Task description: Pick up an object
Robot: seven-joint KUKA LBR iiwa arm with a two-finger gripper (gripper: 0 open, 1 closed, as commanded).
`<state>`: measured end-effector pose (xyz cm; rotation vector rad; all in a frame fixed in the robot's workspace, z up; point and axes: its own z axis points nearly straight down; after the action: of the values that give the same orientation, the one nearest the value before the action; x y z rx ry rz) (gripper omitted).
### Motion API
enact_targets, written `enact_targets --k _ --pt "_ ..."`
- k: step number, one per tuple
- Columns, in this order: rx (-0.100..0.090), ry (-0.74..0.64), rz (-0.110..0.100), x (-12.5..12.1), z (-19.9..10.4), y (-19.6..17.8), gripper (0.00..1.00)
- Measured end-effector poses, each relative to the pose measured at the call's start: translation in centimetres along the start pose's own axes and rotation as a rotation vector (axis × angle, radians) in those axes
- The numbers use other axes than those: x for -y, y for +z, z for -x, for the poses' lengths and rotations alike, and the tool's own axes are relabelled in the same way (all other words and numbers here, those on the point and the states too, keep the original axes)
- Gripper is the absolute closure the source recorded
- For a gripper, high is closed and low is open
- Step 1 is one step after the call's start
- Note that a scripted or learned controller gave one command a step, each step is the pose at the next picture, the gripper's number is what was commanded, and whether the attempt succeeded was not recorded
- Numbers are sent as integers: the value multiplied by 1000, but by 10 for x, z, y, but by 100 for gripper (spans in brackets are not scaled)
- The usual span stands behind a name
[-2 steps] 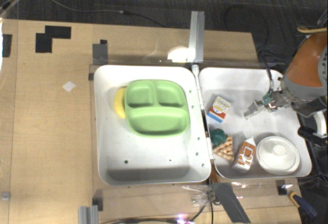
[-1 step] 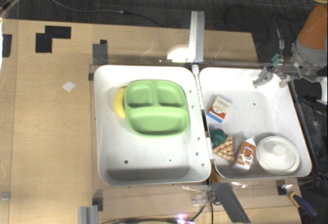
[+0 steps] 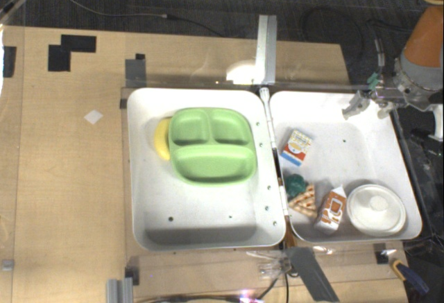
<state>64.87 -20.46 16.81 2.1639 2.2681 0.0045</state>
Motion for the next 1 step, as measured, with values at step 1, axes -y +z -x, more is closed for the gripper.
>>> enact_targets --k 1 --pt "-2 -80 -2 26 -38 51 0"
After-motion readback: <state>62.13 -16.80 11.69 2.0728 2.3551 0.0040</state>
